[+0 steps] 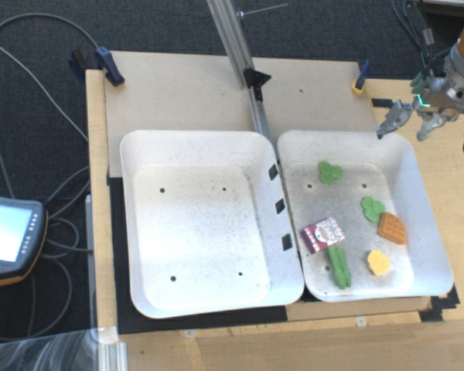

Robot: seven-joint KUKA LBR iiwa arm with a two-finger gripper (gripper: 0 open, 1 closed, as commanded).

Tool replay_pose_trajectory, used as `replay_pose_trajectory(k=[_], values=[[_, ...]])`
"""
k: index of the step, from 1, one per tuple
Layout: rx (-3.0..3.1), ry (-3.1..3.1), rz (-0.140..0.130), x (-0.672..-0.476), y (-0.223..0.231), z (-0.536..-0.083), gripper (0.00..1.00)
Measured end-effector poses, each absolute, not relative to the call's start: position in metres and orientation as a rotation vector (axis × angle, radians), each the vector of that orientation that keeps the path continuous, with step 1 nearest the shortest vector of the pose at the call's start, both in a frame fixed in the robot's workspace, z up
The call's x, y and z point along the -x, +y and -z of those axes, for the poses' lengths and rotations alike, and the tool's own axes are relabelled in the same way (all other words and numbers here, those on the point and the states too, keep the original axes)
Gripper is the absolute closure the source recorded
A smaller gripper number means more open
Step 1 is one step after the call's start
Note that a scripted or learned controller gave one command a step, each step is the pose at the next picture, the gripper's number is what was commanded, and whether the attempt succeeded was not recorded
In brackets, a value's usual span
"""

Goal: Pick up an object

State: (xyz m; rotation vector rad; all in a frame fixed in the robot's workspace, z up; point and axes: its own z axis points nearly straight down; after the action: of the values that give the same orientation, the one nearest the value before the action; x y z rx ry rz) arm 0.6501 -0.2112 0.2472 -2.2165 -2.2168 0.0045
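**Toys wait in the right bin**

We see the tool (408, 122) up near the far right corner of the right bin (427, 207). Its two fingers (388, 122) are spread wide apart, and nothing is between them. It is above the bin's rim, well apart from the toys.

In the right bin we see six small things. A green blob (329, 172) lies near the top. Another green piece (373, 207) touches a brown waffle (392, 228). A yellow piece (379, 263) lies near the front. A pink and white box (322, 234) lies just beside a long green toy (339, 266).

The left bin (139, 207) sits beside it on the desk (178, 91).
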Motion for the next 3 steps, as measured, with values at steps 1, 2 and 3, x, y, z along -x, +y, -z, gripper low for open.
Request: replay_pose_trajectory(k=[1,2,3], values=[[2.218,-2.221,-0.003,-0.651,-0.211,-0.251,0.0],[2.217,-2.219,-0.005,-0.651,-0.212,-0.209,0.0],[2.217,-2.218,-0.005,-0.643,-0.212,-0.163,0.0]])
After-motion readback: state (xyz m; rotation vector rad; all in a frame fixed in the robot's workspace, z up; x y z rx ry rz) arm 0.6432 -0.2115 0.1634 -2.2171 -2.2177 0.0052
